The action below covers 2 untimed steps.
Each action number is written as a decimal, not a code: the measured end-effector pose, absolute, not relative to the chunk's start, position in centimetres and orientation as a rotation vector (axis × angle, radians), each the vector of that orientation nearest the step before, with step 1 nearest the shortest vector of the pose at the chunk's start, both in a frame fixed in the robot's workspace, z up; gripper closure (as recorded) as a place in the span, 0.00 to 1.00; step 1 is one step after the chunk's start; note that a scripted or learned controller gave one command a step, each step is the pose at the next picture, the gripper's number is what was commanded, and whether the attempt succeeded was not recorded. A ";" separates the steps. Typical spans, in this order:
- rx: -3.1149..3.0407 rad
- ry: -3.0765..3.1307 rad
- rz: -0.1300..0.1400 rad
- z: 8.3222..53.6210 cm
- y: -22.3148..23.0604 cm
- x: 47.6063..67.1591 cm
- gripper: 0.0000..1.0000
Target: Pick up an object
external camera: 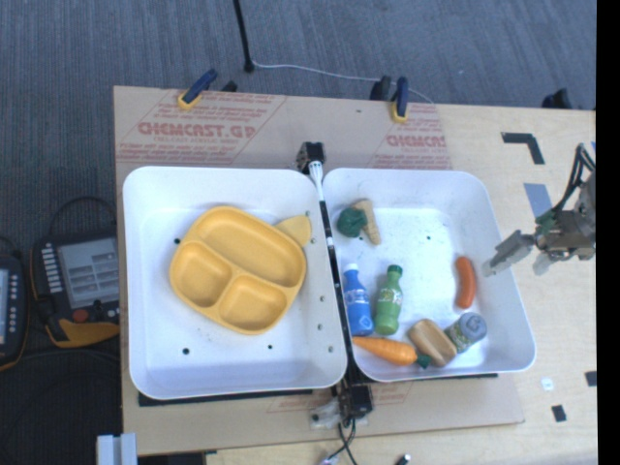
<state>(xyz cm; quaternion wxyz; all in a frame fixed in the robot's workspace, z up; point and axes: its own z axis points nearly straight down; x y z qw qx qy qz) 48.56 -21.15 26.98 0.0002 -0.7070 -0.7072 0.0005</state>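
We see gripper (521, 252) at right bin (504, 260) rim, jaw state unclear, beside sausage (466, 281), yellow tray (238, 268) in left bin (145, 289)

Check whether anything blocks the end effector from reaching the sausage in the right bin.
Nothing visible does. The end effector sits just outside the right bin's right wall, and the sausage lies closest to that wall, with bare bin floor around it. The can lies below it, apart.
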 end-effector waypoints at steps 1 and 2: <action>-2.217 -2.219 0.004 14.4 -19.1 51.4 0.00; -2.218 -2.224 -0.005 9.9 -21.5 52.8 0.00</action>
